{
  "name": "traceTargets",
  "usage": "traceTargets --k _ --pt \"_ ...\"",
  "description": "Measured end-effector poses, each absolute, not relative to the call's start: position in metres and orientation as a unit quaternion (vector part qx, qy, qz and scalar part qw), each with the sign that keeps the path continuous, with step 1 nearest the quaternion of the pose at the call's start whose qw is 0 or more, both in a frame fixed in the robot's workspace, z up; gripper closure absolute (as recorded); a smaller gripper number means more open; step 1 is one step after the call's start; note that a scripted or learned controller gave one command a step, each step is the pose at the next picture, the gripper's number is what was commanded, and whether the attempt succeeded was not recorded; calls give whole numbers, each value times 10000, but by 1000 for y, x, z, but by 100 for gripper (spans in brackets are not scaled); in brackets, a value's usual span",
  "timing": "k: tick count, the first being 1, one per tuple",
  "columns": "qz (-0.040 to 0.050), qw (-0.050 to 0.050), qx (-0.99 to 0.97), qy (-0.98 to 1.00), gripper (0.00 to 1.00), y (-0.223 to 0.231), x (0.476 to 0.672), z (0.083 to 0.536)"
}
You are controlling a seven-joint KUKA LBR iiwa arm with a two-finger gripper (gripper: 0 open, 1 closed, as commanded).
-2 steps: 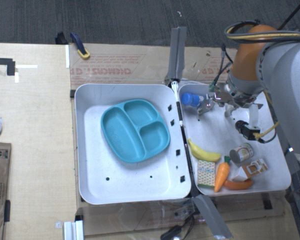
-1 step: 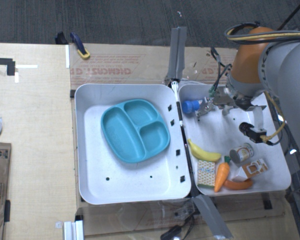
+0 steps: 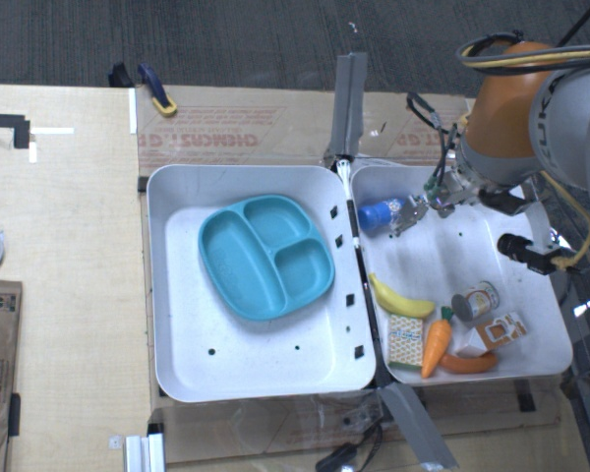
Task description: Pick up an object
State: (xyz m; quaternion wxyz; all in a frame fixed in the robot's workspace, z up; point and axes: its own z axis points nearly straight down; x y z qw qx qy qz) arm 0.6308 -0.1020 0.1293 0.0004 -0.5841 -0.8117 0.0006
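Two-finger gripper low in right white bin, fingers spread, gripping nothing. Small blue cylindrical container lying just left of fingertips, at bin's upper left corner, long axis roughly left-right.

Plate in left bin; banana, carrot in right bin.
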Motion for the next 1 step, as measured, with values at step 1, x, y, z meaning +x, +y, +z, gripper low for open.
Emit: traceTargets --k 1 --pt "8 0 -6328 -7743 0 -190 616 113"
